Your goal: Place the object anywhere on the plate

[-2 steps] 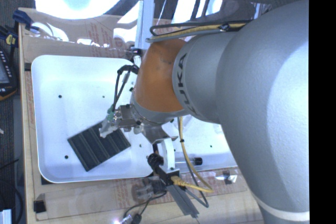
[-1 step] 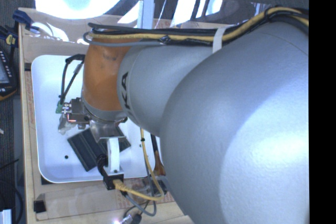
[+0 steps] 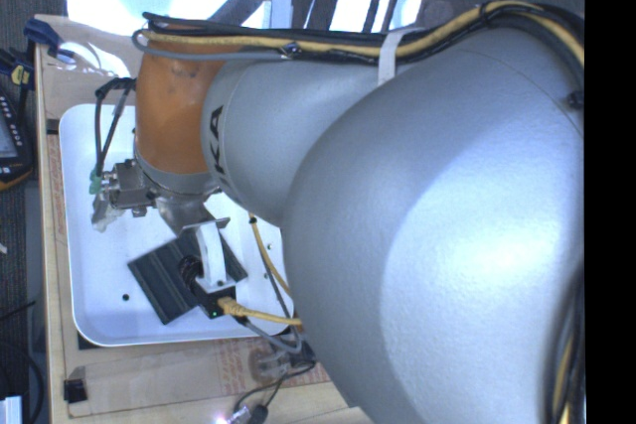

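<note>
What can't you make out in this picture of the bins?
Camera view: the arm covers the right of the bench, so what lies under it cannot be told.
The white bin: its right part is behind the wrist.
A dark speck in that bin is too small to identify.
A dark device is cut off by the left edge.

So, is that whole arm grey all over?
No, the arm wears an orange band near its end, above the white bin.

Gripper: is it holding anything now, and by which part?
It cannot be told; the arm blocks the view over the bin.
</note>
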Available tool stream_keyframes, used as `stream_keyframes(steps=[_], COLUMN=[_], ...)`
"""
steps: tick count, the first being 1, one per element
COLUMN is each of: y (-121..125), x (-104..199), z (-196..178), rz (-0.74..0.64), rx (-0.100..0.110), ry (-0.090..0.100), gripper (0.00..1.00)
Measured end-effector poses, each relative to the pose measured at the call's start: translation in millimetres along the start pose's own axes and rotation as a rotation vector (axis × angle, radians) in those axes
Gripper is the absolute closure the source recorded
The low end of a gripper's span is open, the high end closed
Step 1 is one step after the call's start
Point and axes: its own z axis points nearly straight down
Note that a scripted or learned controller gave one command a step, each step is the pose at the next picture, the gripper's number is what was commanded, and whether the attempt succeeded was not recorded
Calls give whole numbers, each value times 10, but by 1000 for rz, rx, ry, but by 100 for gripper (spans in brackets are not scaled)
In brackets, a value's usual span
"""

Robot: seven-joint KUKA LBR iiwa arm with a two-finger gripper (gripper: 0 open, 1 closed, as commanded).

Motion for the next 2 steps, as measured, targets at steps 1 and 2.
stream_keyframes(steps=[1, 2], y=[-62, 488], x=[-555, -110], z=[-187, -566], rz=[46, 340], rx=[3, 0], ry=[1, 1], gripper=[100, 100])
